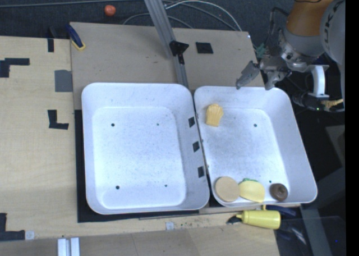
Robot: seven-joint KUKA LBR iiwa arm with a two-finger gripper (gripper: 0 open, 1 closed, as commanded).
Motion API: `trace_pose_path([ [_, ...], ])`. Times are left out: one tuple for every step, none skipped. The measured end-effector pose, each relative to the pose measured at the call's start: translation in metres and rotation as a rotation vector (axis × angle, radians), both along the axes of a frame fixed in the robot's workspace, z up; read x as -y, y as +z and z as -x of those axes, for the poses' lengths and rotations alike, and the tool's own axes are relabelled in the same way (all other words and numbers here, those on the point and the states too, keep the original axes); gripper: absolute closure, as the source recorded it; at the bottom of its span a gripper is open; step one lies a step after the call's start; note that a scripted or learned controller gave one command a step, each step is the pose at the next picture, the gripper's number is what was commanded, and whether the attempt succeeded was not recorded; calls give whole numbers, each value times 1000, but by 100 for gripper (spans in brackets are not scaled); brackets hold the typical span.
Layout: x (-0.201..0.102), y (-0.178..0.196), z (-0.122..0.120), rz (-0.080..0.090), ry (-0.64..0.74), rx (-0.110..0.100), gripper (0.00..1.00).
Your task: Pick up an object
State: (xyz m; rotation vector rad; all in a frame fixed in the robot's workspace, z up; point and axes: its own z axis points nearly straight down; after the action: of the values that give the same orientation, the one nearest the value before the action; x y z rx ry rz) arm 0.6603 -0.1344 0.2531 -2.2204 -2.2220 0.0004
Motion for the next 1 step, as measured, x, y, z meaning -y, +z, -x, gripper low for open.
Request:
trace_pose_path([
  [13, -168, 7, 0, 0, -5, 0],
])
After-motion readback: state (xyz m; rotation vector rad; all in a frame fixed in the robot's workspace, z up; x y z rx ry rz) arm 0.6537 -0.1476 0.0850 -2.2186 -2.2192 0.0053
